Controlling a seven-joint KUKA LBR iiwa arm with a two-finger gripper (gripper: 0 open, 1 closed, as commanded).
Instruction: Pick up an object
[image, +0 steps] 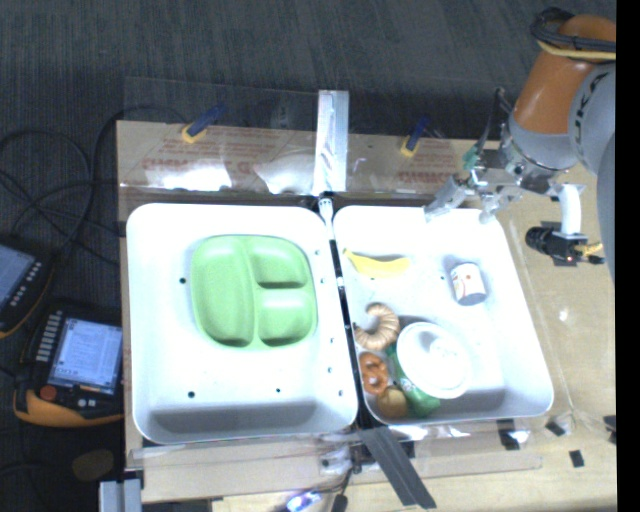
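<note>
My gripper (467, 204) hovers over the far rim of the right bin (520, 300), its two fingers spread open with nothing between them. Below it in that bin lie a yellow banana (377, 263) and a small white can with a red mark (467, 282). Nearer the front are a tan ring-shaped pastry (380, 324), a brown pretzel (372, 370), a white round lid on a green cup (432, 358) and a small brownish thing (391, 402). The can is the closest of them to the gripper.
The left bin (160, 380) holds a green divided plate (253, 290). A ridge (338, 310) separates the two bins. Clear plastic bags (250, 172) and clips lie on the board behind the bins. A tablet (85, 352) sits on the floor at the left.
</note>
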